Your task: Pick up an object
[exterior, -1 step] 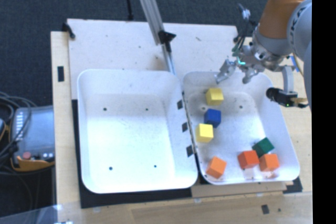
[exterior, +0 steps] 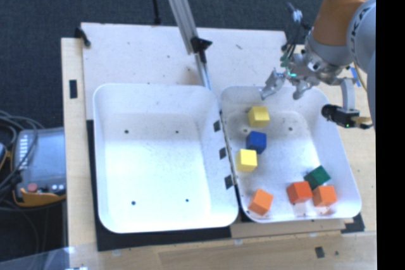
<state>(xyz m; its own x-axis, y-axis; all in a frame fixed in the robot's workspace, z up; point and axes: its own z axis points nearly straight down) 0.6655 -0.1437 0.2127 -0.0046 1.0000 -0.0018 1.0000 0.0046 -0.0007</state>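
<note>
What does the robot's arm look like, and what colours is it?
The arm is chunky and rounded, grey with a big orange band above the wrist. At its tip sits a small metal gripper with two thin silvery fingers and a tiny green light. Thin cables run beside it, and a black part sticks out nearby.

A metal rail (exterior: 179, 0) leaned over the table (exterior: 139, 50); a grey box (exterior: 43, 160) with cables (exterior: 9, 129) sat left.
</note>
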